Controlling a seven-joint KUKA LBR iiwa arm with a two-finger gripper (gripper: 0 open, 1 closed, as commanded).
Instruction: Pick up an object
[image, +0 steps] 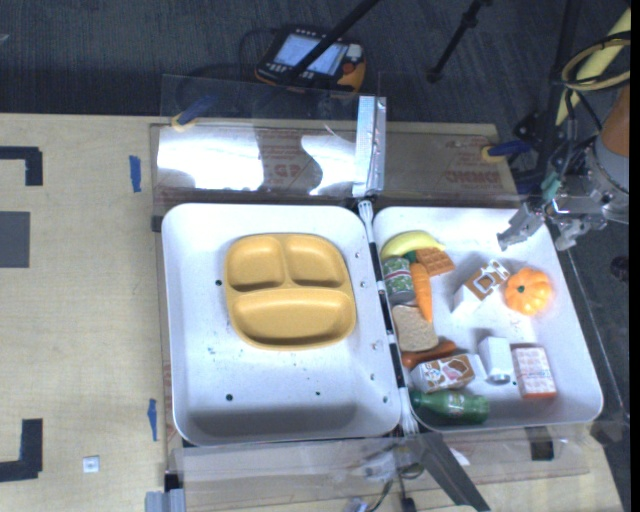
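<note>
The gripper (541, 231) hangs over the far right corner of the right bin (590, 385), its fingers apart with nothing between them. The nearest thing is the small orange pumpkin (527, 290), which lies just below the fingers toward the front of the bin and a little to their right-hand side. It is round, so it has no long axis to line up with. Just beside it, on the side toward the middle of the bin, sits a little brown and white box (486, 281), also free of its neighbours. I judge these two the easiest picks, since a short drop forward and down would reach either one, and the pumpkin stands clear on all sides. Farther from the fingers, along the wall shared with the other bin, things crowd together. A banana (412, 242), a waffle (435, 263) and a carrot (422, 292) lie there, the carrot with its long axis running front to back. Farther still, at the front of the bin, are a white cup (495, 355), a red carton (533, 368) and a green bottle (450, 404) lying crosswise. Farthest off, across the divide, a yellow tray (290, 290) rests in the left bin (190, 300) on the worktop (80, 300).
</note>
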